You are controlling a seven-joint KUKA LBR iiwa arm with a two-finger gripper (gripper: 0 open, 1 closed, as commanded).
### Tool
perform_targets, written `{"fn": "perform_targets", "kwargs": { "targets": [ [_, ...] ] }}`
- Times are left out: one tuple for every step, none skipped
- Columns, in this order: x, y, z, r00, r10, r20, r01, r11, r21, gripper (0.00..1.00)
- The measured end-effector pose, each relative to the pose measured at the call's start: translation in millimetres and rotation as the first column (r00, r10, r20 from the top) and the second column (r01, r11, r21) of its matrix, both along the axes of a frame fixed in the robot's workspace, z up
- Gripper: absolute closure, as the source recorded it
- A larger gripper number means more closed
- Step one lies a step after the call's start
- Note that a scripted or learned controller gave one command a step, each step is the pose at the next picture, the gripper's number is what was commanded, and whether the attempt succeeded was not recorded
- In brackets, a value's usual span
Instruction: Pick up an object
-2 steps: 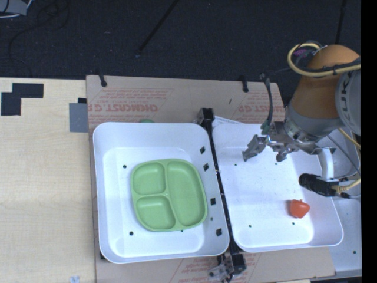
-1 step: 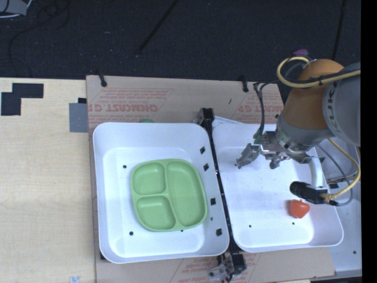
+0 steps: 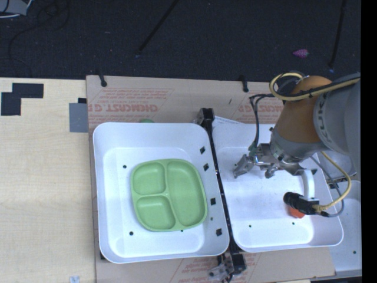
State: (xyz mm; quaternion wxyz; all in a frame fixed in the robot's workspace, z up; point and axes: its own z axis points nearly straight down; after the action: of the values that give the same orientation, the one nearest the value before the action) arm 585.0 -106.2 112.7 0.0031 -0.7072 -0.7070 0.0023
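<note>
The arm (image 3: 306, 122) reaches in from right of the plate (image 3: 168, 194) and bends down over the right bin (image 3: 265, 236). Its gripper (image 3: 254, 167) hangs low above the bin floor, well apart from the plate. I cannot tell whether the gripper is spread or pressed together, as the wrist hides much of it. The green plate lies flat in the left bin (image 3: 109, 217), and nothing touches it. Farther right of the plate a small red thing (image 3: 297, 213) peeks out, half hidden and too small to name.

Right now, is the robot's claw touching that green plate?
Apart. The camera view shows the gripper over the right bin; the green plate lies in the left bin, across the divide.
</note>
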Motion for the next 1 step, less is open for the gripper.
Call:
{"fn": "perform_targets", "kwargs": {
  "targets": [
    [-0.7, 1.3, -26.8, 1.000, 0.000, 0.002, 0.000, 1.000, 0.000, 0.00]
  ]
}}
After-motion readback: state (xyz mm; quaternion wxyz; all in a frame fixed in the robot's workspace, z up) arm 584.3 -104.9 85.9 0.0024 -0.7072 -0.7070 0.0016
